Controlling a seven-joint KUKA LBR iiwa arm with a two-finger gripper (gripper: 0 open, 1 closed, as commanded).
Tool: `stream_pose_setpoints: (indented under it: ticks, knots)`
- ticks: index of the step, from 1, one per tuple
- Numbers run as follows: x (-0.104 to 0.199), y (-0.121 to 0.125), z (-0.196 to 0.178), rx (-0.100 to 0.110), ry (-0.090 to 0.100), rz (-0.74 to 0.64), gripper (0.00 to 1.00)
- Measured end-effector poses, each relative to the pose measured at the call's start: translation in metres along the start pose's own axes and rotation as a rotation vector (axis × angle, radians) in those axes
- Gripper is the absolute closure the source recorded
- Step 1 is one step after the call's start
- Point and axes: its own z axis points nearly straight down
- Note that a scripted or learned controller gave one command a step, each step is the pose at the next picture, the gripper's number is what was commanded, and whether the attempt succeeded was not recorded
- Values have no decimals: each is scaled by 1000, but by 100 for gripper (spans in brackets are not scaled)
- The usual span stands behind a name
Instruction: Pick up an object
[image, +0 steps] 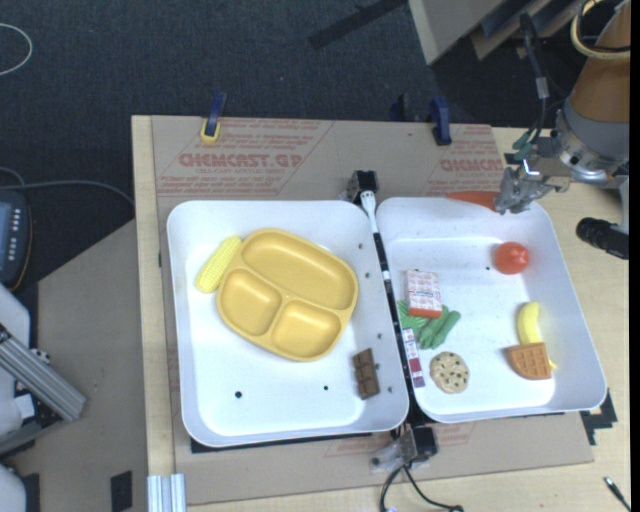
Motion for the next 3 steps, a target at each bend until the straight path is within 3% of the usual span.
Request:
stream_pose_setpoints:
  ticks: [3]
  knots:
    - [121, -70, 6, 9, 4, -3, 100]
